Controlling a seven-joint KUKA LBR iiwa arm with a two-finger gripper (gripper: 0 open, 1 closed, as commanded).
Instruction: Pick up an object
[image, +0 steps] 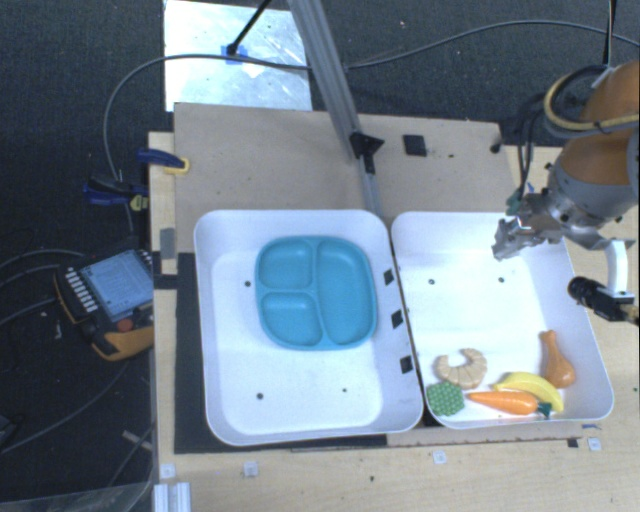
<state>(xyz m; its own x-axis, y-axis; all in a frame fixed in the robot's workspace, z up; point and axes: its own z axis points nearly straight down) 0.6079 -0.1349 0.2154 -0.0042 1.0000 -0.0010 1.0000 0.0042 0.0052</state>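
Note:
The right bin (450, 260) holds several toy foods along its near edge: a tan croissant (461, 366), a green broccoli piece (446, 399), an orange carrot (503, 402), a yellow banana (532, 385) and a brown drumstick (556, 360). My gripper (512, 238) hangs over the far right part of this bin, well away from the foods, with nothing visible between its fingers.
The left bin (225, 400) carries a blue divided plate (316, 292). A grey pole (335, 80) slants across the back of the bench. Clamps and a handheld device (110, 300) lie off the bench at left.

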